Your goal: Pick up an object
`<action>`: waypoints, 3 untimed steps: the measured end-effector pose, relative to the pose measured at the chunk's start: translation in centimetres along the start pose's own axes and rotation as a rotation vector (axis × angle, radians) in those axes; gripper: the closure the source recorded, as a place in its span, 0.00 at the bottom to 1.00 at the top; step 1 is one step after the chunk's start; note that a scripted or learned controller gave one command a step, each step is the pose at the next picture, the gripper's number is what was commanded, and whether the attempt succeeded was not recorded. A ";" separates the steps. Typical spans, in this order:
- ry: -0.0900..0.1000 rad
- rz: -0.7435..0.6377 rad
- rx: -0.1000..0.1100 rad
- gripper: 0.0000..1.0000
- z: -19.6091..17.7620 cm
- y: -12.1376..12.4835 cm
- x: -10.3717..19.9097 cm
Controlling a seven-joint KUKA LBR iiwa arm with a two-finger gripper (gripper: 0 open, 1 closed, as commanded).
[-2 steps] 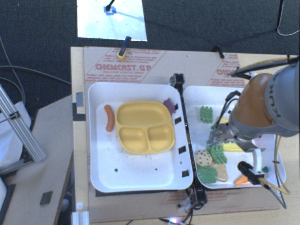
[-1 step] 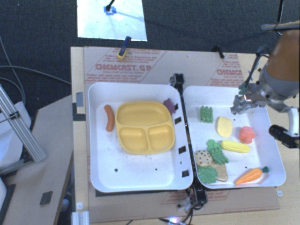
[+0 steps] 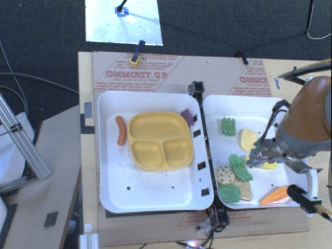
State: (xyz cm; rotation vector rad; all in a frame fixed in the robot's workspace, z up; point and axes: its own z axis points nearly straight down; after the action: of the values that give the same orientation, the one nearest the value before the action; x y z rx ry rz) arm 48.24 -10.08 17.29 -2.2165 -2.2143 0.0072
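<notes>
Yellow plastic marks the divided tray [image 3: 158, 144], which sits in the middle of the left bin [image 3: 111, 191]. An orange-red sausage [image 3: 121, 130] lies just beside its left edge, and a small purple piece [image 3: 187, 116] rests at its upper right corner, against the bin's wall.

The right bin [image 3: 249, 108] holds the rest of the toy food. A green ridged piece [image 3: 228, 126] lies near the top, with a pale yellow round piece [image 3: 247, 138] below and to its right. Lower down, a green leafy piece [image 3: 240, 167] overlaps a speckled cookie [image 3: 224, 175] and a tan biscuit [image 3: 244, 192], with a smooth green piece [image 3: 229, 193] at the bottom edge. An orange carrot [image 3: 274, 195] lies in the lower right corner.

The arm, showing its orange band [image 3: 311, 113], reaches in from the right. Its tool [image 3: 258, 158] is low over the right bin, between the pale yellow round piece and the leafy piece, with a bright yellow object [image 3: 270, 165] just beside it. The tips are dark and blurred, so I cannot tell whether the tool is spread or closed, or whether it touches anything.

Both bins rest on a printed cardboard sheet [image 3: 155, 71] on the worktop [image 3: 85, 87].
</notes>
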 end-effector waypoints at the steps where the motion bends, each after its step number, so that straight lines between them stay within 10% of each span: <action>1: -0.006 -0.005 -0.017 1.00 -0.8 6.5 -2.9; 2: -0.002 0.005 -0.004 1.00 9.3 0.1 -7.9; 3: -0.007 -0.010 -0.024 1.00 6.0 12.0 -7.9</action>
State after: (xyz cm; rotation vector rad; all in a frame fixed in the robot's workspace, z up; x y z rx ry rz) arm 60.18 -18.00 11.18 -2.2207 -2.2406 -0.0121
